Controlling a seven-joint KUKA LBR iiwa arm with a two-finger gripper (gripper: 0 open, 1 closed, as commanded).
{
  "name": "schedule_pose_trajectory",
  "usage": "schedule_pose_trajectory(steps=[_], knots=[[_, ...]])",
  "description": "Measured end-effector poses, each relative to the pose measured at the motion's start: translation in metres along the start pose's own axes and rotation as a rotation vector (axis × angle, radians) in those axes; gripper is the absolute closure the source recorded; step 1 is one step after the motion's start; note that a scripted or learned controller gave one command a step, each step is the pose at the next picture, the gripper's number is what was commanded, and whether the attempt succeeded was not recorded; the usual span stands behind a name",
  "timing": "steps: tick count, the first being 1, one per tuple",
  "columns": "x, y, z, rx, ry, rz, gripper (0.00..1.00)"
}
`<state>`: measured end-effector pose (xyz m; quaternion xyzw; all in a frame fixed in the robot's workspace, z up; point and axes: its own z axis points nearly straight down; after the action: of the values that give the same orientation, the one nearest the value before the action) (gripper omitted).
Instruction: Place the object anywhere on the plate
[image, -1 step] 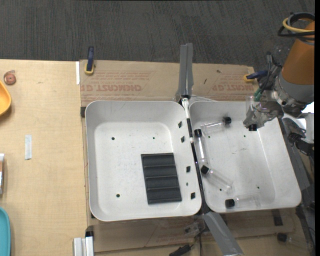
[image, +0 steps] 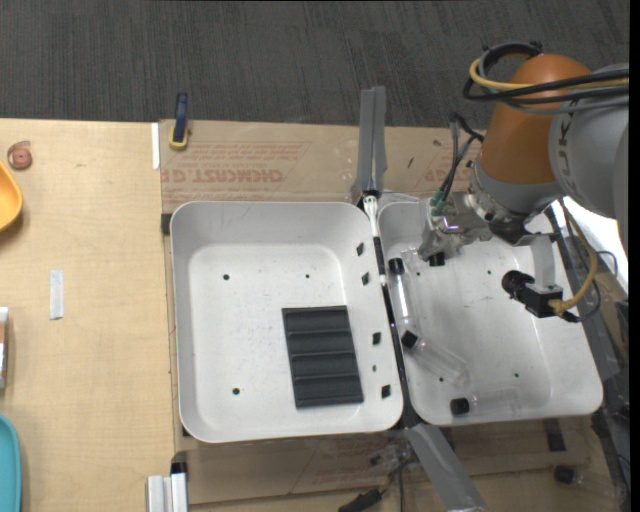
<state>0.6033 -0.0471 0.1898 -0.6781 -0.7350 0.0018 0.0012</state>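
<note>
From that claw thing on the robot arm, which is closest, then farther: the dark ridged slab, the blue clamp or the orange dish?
From the gripper:
1. Dark ridged slab, in the left bin.
2. Blue clamp, on the cardboard's top left corner.
3. Orange dish, at the far left edge.

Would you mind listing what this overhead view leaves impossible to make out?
- Gripper: its fingers are too small and cluttered by cables to read, in the camera view.
- Clear object in the right bin: transparent, so its shape is unclear.
- Orange item and teal item: cut off by the left edge.
</note>
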Motion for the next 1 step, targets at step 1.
schedule_pose_trajectory(steps=[1], knots=[[0.0674, -0.0148, -0.0173, -0.001, 0.000, -0.047, 1.00]])
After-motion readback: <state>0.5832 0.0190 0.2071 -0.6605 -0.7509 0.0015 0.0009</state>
